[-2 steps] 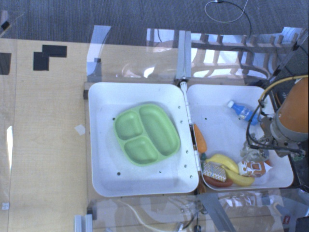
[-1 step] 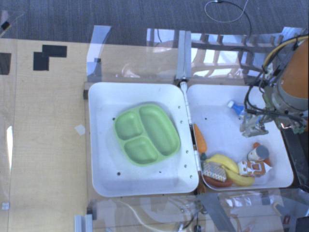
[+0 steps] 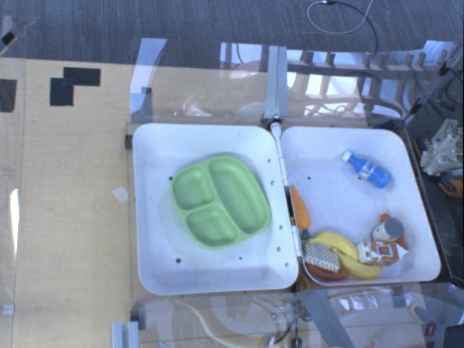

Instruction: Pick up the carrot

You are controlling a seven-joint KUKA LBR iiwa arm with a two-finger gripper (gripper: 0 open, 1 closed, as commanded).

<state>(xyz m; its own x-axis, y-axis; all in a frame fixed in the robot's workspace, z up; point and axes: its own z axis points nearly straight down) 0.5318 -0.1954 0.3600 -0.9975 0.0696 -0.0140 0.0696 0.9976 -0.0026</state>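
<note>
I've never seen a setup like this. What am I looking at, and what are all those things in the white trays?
One camera looks down at a slant on a bench with two shallow white bins. The left bin holds a green divided plate. The right bin holds toys: an orange carrot against its left wall, a banana, a blue bottle, a small carton and a packet. A robot arm is meant to pick up the carrot, which lies untouched in its bin.

Bright even light, soft focus, glassy glare
</note>
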